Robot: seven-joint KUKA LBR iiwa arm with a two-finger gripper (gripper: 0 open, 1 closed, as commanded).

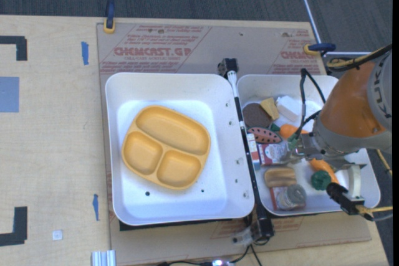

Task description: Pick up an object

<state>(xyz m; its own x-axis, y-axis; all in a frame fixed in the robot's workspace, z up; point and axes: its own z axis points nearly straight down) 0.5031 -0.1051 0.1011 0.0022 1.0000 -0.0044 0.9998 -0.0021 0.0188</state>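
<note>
Grey arm's hand (293, 147) low among right bin (373, 195) clutter, grip state impossible to tell.

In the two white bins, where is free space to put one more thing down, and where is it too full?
The left bin has bare white floor all around the yellow divided plate, widest along the near edge and the right wall. The plate's three compartments hold nothing. The right bin is crowded: small items such as the can lie close together, and the arm reaches over them.

A robotics lab: clamped bench board (206, 47) (taped markers), white bins (118, 134).
</note>
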